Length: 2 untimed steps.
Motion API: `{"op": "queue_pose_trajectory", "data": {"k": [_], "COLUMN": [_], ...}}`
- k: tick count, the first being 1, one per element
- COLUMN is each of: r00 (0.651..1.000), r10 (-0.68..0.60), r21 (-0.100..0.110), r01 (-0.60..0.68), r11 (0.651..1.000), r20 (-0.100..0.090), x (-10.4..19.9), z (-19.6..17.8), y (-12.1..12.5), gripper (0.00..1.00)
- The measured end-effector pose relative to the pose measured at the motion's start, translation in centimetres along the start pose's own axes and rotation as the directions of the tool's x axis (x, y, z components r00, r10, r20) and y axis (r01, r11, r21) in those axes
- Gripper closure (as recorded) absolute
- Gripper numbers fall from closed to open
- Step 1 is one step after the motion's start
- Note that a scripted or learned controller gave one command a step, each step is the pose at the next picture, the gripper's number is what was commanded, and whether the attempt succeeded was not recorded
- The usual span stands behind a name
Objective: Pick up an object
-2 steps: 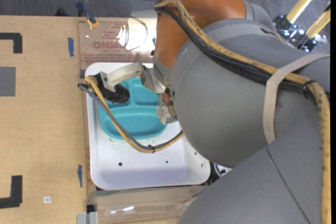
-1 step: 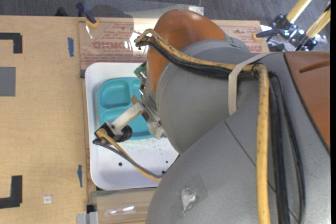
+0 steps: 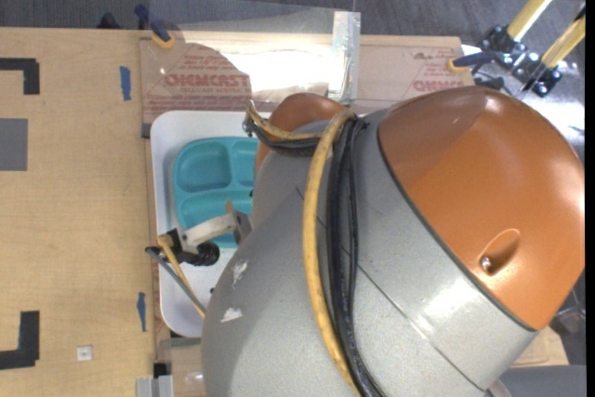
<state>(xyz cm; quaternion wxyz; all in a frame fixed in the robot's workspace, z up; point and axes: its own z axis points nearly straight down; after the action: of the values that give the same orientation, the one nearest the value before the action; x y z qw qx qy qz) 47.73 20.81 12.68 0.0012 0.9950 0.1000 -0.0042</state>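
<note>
A teal divided tray (image 3: 209,177) lay in the white bin (image 3: 165,139), long axis unclear — the arm (image 3: 390,256) covered it; claw state couldn't be told.

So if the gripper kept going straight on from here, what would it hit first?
Hard to tell: the arm hides that line. It leans over the left bin, so probably the teal tray or the bin floor beside it.
</note>
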Motion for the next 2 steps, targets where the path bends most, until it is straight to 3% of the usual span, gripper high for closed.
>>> {"op": "queue_pose_trajectory", "data": {"k": [1,2], "r00": [1.000,1.000], "r10": [-0.002,-0.001], "r21": [0.004,0.006], "r01": [0.002,0.001], "r11": [1.000,1.000], "r20": [-0.013,-0.018], "x": [0.5,0.5], "z": [-6.9,-20.3], "y": [-1.7,-1.6], "gripper": [1.00,1.00]}}
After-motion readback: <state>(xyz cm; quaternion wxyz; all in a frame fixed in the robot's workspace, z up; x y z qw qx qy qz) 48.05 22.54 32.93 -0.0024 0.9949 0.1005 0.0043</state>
